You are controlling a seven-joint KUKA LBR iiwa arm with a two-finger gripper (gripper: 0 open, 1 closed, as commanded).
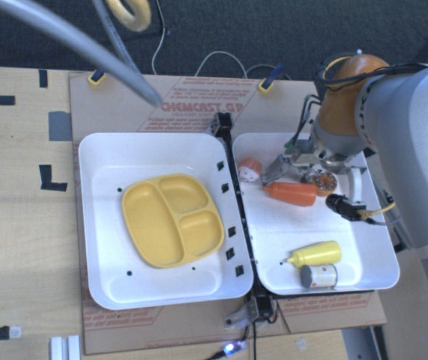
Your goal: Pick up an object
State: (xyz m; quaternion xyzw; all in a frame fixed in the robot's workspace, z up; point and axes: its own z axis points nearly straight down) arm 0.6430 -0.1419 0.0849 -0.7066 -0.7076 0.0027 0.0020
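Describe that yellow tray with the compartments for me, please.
The yellow tray looks like smooth plastic, with rounded corners and three shallow compartments: one long, two smaller. It lies flat, turned at an angle, near the middle of the left white bin, resting on the bin's floor. Nothing lies in it or touches it otherwise.

arm [393, 118] cut off at right edge, claw [297, 169] tips hidden, small item [248, 171] beside divider unclear
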